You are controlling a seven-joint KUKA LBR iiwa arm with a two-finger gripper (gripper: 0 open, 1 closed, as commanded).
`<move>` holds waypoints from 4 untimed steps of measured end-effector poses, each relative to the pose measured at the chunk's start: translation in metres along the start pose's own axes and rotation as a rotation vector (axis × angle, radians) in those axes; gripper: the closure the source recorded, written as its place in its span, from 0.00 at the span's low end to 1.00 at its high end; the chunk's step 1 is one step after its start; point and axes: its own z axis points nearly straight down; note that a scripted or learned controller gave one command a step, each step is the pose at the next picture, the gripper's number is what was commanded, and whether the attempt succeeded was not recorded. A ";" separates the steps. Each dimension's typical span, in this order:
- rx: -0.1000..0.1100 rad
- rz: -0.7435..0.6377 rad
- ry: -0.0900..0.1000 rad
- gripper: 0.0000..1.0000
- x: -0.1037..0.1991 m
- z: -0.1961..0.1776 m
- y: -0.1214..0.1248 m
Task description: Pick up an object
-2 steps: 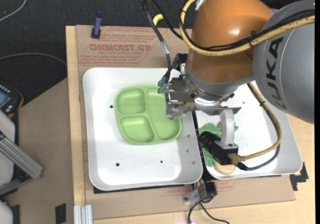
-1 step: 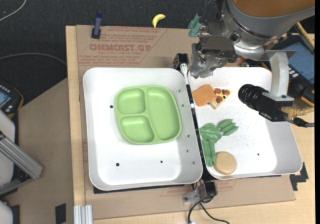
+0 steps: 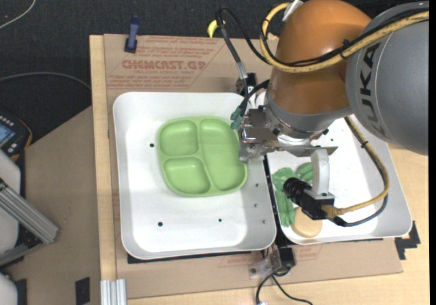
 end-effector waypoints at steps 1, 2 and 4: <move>-0.038 -0.010 0.013 1.00 0.032 -0.180 -0.019; -0.006 0.000 0.001 1.00 0.011 -0.064 0.011; -0.039 -0.008 0.012 1.00 0.045 -0.234 -0.010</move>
